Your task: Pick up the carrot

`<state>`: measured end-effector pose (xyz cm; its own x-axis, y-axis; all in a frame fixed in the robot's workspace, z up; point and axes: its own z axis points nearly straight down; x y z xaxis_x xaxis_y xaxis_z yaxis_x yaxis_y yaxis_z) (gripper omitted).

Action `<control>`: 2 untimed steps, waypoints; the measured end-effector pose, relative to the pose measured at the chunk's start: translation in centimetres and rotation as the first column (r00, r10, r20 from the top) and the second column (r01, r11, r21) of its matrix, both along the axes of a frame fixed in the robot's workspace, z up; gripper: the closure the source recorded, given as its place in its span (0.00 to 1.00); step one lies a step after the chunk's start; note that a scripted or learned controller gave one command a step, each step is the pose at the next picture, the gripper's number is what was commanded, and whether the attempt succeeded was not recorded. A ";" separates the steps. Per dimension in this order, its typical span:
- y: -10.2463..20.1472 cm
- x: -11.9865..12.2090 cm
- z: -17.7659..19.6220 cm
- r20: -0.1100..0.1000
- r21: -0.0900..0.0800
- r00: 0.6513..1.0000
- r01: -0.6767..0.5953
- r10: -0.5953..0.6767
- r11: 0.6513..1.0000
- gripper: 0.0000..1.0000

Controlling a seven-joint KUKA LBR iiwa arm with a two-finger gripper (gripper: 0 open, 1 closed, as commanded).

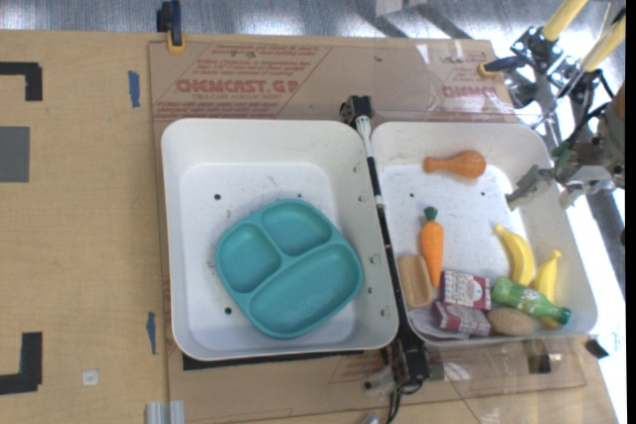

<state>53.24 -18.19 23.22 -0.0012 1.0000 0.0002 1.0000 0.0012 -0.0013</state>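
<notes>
Carrot (431, 242) lying in the right bin (397, 142), green top pointing away, just above a hot dog bun (413, 279), left of bananas (527, 259), gripper (545, 182) hovering over the bin's right rim, finger state unclear, red lettering on the cardboard (238, 79) reading roughly "CHEMCAST".

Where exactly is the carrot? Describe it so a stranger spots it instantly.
Look in the right white bin, near its middle. The carrot lies there, pointing down the picture, above the hot dog. It alone is orange with a green tuft on top.

Grey metal tool (537, 182), dark cables
</notes>
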 end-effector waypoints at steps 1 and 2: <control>8.5 -1.5 -10.5 -0.012 0.001 0.884 0.468 -0.468 0.884 0.00; 8.8 -1.2 -14.3 0.009 0.004 0.709 0.705 -0.705 0.709 0.00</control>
<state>52.02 -9.41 8.96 0.7040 0.7102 0.0037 0.7102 -0.7040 0.0080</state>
